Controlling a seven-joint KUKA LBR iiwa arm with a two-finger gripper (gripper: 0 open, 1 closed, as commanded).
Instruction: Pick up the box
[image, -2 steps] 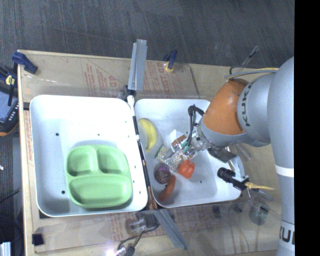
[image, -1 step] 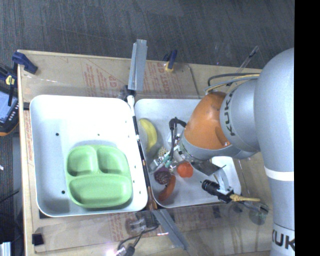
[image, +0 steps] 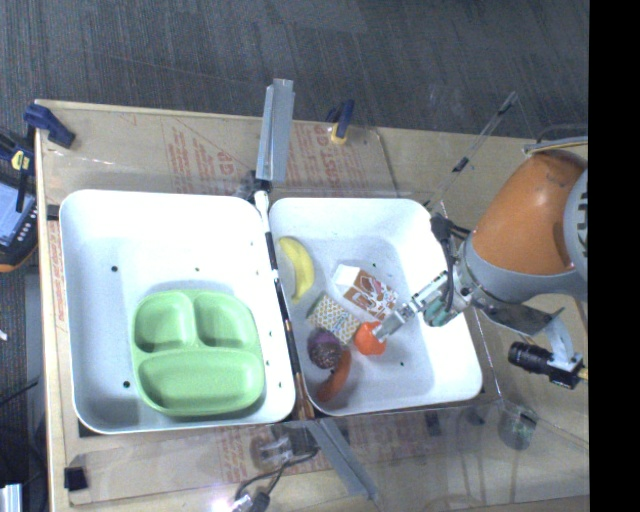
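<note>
The box (image: 362, 292) is small and white with a red and brown print. It lies tilted in the middle of the right bin (image: 455, 370). My gripper (image: 393, 320) reaches in from the right and hangs low just off the box's lower right corner. It is right above a small orange ball (image: 369, 342). Nothing shows held in the gripper.
A banana (image: 296, 266) lies at the right bin's left wall. Below the box are a patterned packet (image: 332, 319), a purple fruit (image: 323, 350) and a brown sausage-shaped item (image: 338, 376). The left bin (image: 90, 240) holds a green divided tray (image: 198, 352).
</note>
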